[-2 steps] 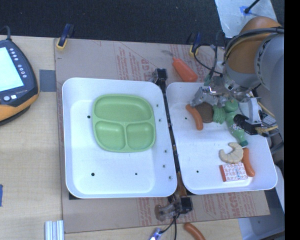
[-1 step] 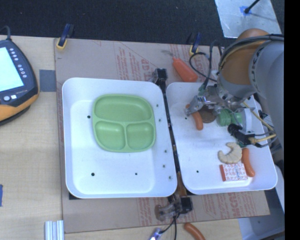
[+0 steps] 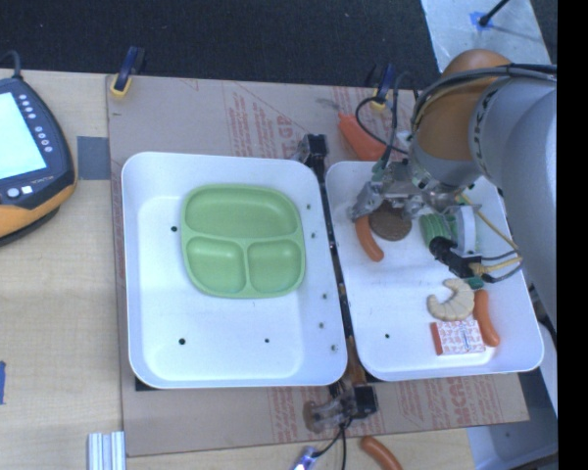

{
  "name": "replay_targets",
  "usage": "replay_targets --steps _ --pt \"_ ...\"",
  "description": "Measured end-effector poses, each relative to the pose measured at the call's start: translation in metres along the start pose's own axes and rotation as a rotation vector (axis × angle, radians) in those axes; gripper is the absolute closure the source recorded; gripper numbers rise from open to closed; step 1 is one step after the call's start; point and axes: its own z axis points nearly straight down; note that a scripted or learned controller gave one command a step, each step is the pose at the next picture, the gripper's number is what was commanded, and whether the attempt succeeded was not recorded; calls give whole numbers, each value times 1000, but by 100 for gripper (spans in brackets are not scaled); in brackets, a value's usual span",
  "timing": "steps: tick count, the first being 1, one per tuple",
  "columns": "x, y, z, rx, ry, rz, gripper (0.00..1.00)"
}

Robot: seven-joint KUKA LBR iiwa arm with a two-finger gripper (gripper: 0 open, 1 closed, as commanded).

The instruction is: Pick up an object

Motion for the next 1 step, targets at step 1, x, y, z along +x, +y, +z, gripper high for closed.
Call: replay_targets --steps 1 --pt "-1 1 -12 -5 -1 -2 100"
